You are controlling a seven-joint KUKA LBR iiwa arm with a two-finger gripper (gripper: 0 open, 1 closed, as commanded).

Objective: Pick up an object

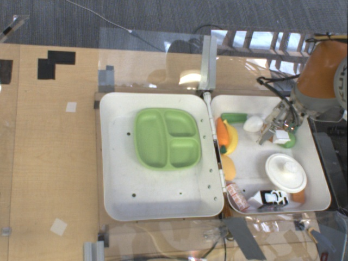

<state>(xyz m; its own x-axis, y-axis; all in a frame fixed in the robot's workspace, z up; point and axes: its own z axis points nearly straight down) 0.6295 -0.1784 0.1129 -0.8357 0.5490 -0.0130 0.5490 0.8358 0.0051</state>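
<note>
I see the grey arm with its orange band (322,69) reaching in from the right, its claw (276,128) low over the far right part of the right white bin (321,192). I cannot tell whether it is apart or together. Just beside it lie a small white and green object (286,138) and a white rounded lump (252,124). A white lidded bowl (285,173) sits nearer. A banana (232,137), a carrot (222,132) and a green stick (234,117) lie along the left wall. The left white bin (119,200) holds a green divided plastic plate (167,138).
</note>
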